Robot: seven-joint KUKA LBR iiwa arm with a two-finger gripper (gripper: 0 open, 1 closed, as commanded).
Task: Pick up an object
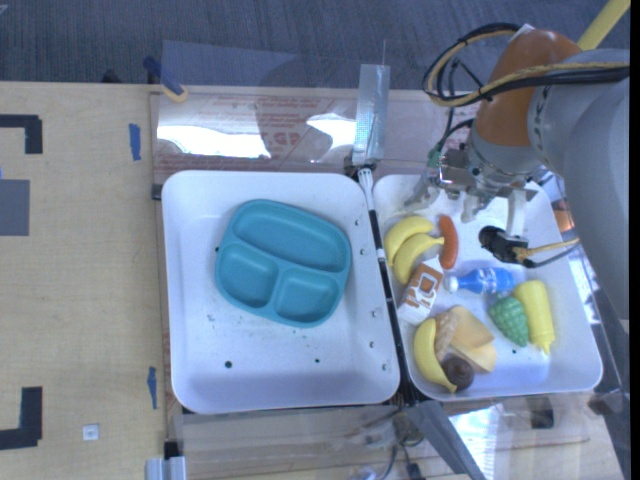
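Observation:
My gripper [453, 196] hangs over the far end of the right bin [565, 366], its fingers apart and nothing between them. Just below it lie a red-orange sausage [449, 241] and a pair of yellow bananas [410, 243]. Nearer the front are a white and orange carton [422, 290], a clear bottle with a blue label [487, 281], a green knobbly toy [510, 320] and a yellow corn-like piece [538, 313]. Another banana [428, 353] and a tan bread piece [468, 338] lie at the front, with a dark brown lump [459, 370] beside them.
The left bin [190, 268] holds a blue divided plate [283, 262]. A metal post [371, 118] stands behind the wall between the bins. The arm's grey body covers the right bin's far right corner.

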